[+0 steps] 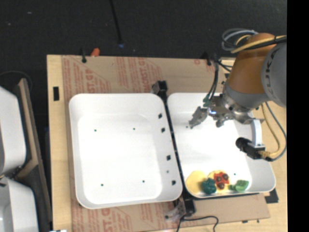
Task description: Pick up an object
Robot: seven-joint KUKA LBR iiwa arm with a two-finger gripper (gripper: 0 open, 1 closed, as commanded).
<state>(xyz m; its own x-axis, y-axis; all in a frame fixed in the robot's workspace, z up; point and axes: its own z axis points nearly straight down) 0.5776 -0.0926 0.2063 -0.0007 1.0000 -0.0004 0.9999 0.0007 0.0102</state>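
Along the front edge of the right bin (193,149) lie a pale yellow object (195,181), a teal object (209,187), a red object (221,178) and a small green object (240,184), all close together. My gripper (208,119) hangs over the back part of the right bin, well away from these objects. Its two grey fingers (197,117) spread apart, open, with nothing between them.
The left bin (120,149) sits beside the right one, split from it by a black clip rail (169,139). Both bins rest on a cardboard sheet (116,74) on the bench. A black cable connector (248,148) hangs from the arm over the right bin.
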